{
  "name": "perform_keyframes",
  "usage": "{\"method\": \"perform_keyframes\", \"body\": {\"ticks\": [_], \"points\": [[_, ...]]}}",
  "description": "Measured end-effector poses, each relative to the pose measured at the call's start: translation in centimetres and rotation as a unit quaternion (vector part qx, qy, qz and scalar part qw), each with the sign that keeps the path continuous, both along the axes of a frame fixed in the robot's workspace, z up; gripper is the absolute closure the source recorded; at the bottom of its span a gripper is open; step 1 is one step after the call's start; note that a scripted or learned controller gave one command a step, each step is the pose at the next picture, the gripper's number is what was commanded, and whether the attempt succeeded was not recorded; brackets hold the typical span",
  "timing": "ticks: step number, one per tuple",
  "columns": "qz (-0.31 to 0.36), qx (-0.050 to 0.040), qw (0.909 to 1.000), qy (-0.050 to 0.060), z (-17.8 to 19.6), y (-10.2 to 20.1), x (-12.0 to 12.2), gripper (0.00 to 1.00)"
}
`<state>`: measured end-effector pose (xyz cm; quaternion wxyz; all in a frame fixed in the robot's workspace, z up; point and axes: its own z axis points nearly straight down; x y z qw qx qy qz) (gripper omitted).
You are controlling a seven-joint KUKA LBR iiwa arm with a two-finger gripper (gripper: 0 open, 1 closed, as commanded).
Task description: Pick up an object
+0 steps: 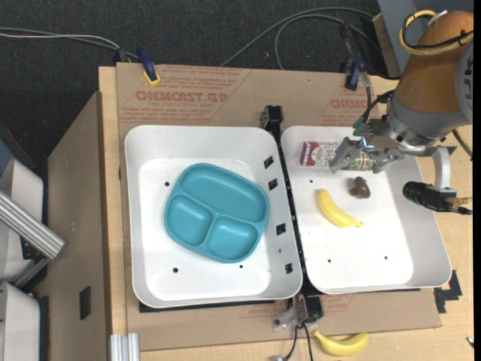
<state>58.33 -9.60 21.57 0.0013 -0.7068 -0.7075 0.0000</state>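
A curved, smooth yellow banana (337, 210) lies in the right bin (406, 254), near a small brown lump (361, 187). The gripper (361, 159) hovers above a carton (317, 153) (whether open or closed, I cannot tell). A glossy teal divided plate (216, 211) sits in the left bin (146, 224).

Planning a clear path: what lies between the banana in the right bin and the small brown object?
Bare white bin floor separates banana from brown object in the camera view.

Yellow banana (337, 210), lying flat, right bin (406, 254)
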Motion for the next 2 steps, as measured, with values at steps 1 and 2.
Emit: {"method": "perform_keyframes", "body": {"ticks": [1,2], "points": [[-0.001,0.0000,1.0000,0.003,-5.4,-0.9,0.2,0.00],[-0.001,0.0003,1.0000,0.003,-11.7,-0.8,-0.3,0.00]]}}
